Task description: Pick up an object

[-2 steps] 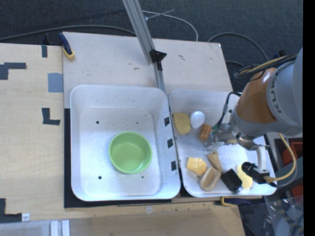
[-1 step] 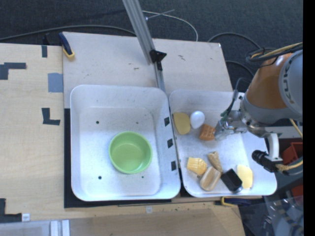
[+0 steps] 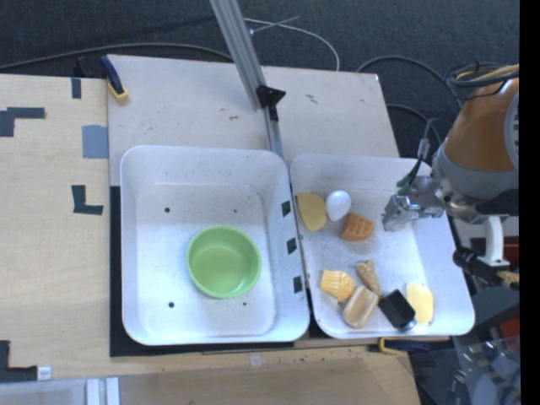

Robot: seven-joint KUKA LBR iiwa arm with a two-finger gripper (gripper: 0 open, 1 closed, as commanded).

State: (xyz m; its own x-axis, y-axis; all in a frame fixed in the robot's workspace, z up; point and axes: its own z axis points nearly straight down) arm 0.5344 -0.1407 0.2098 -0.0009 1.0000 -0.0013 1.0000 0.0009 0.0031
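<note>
Nearest you, along the near edge of the right bin, lie a black block, a yellow piece and a tan roll.

Taking that bin as your landmark: the gripper hangs over its right half with nothing between its fingers; whether they are apart or together you cannot tell. Just left of it sits an orange waffle-like piece, with a white egg beyond. A green bowl sits in the neighbouring left bin.

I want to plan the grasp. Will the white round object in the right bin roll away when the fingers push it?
The white round object looks smooth and egg-shaped, so it may roll or slip. The yellow piece beside it may block rolling leftward.
</note>
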